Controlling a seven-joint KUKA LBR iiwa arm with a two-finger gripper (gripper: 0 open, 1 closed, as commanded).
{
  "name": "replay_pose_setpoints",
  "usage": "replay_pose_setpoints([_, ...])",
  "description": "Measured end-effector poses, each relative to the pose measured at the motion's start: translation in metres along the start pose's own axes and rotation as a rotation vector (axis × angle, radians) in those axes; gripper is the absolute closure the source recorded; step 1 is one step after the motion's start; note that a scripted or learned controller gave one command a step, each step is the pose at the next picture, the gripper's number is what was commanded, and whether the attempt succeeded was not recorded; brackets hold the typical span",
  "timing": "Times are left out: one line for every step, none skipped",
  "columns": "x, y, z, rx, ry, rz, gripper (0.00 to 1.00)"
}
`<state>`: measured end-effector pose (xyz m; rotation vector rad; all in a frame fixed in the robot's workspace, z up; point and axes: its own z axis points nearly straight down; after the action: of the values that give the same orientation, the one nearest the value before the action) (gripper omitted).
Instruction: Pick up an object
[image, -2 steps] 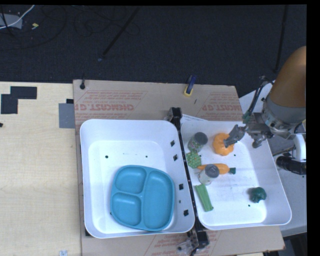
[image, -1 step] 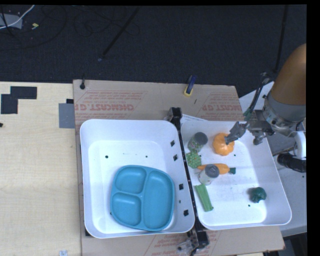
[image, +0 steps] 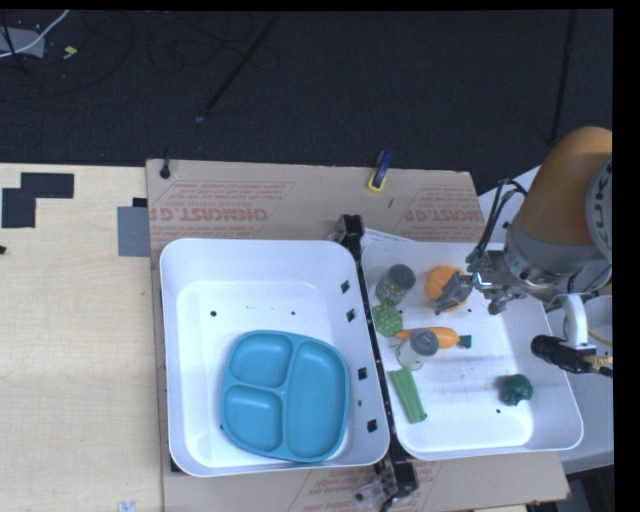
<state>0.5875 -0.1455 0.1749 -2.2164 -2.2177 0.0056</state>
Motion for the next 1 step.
replay_pose_setpoints([0.0067,-0.0023,0.0449,-0.001,0.0,0.001,0.0])
